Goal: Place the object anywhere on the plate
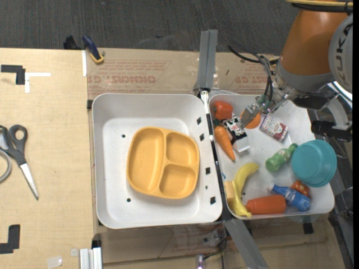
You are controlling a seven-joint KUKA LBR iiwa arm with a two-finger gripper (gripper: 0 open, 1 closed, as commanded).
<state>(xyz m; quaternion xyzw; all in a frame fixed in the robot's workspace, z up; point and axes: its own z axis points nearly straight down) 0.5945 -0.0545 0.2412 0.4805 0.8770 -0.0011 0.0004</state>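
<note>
Orange plastic piece (252, 120) lies in the right white bin (314, 203), at the tip of the tool (259, 109); whether the tool grips it cannot be told. A sound grasp precedes lifting over the divider to the yellow three-compartment plate (163, 162), left bin (106, 167).

The arm (314, 38) runs off the right edge, and the teal bowl (314, 161) hides part of the blue bottle (291, 198).

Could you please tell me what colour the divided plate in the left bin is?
The plate is yellow-orange, seen plainly in the camera view.
</note>
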